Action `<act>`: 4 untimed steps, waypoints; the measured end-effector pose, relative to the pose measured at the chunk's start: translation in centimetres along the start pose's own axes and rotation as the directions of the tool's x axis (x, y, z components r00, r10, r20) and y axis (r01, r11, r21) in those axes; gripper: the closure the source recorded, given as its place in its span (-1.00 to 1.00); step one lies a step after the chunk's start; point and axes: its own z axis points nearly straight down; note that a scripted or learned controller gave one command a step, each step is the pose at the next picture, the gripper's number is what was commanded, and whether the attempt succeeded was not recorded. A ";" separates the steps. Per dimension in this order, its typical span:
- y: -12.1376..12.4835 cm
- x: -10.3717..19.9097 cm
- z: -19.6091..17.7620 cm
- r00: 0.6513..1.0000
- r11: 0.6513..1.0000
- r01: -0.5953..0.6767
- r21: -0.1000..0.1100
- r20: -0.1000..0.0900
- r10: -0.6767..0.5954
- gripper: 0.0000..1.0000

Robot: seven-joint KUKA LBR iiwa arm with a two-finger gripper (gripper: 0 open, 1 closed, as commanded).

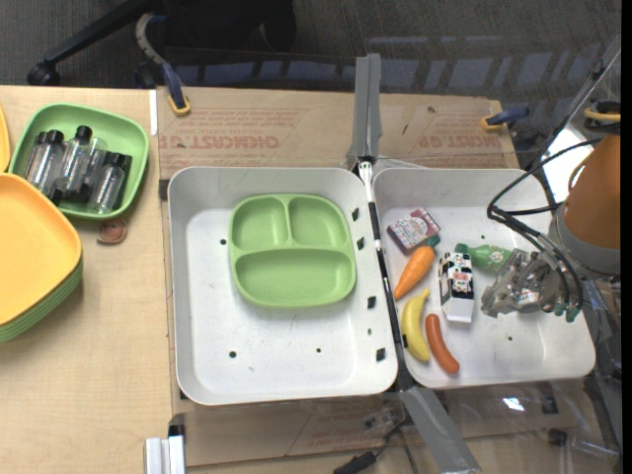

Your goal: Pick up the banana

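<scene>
The yellow banana lies in the right bin near its left wall, curved, with a red-orange sausage-shaped toy touching its right side. My gripper hangs low over the right bin's middle-right, well to the right of the banana. A white carton lies between the two. Cables and metal parts blur the gripper's tip.
An orange carrot, a pink packet and a green item also lie in the right bin. The left bin holds a green divided plate. On the bench's left stand yellow plates and a green tray of bottles.
</scene>
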 end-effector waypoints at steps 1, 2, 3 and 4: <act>-4.5 -1.8 -5.9 0.997 0.997 0.073 0.000 0.003 -0.073 1.00; -7.5 -3.0 -2.7 0.962 0.962 0.274 0.000 0.002 -0.274 1.00; -4.7 -1.8 -0.2 0.858 0.858 0.513 0.000 0.002 -0.513 1.00; -7.8 -3.7 -3.0 0.709 0.709 0.706 0.002 0.004 -0.706 1.00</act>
